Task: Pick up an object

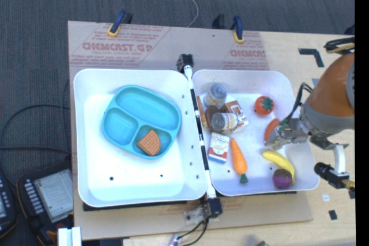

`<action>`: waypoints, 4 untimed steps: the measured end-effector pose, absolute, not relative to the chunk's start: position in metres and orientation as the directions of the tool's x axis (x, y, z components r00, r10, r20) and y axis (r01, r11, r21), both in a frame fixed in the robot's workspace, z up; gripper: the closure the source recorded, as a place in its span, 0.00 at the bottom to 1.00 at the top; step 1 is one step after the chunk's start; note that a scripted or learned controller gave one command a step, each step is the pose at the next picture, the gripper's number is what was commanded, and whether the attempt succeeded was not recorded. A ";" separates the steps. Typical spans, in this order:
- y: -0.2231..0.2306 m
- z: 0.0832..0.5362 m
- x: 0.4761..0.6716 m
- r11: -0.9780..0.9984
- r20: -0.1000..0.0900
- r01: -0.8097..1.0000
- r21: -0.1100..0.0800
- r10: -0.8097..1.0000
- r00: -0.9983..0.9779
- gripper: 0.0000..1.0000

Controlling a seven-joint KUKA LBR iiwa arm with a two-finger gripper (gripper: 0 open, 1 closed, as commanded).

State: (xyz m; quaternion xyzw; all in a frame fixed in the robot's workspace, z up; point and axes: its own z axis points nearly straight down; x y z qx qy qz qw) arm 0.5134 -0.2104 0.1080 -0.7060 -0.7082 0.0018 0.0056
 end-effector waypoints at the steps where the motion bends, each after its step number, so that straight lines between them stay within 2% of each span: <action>1: -0.210 0.108 0.513 0.003 0.005 1.000 -0.010 1.000 -0.003 0.00; 2: -0.157 0.087 0.524 -0.001 -0.006 1.000 0.004 1.000 0.001 0.00; 3: -0.156 0.095 0.525 -0.001 -0.004 1.000 0.003 1.000 0.001 1.00; 4: -0.156 0.094 0.525 0.000 -0.004 1.000 0.002 1.000 0.000 0.00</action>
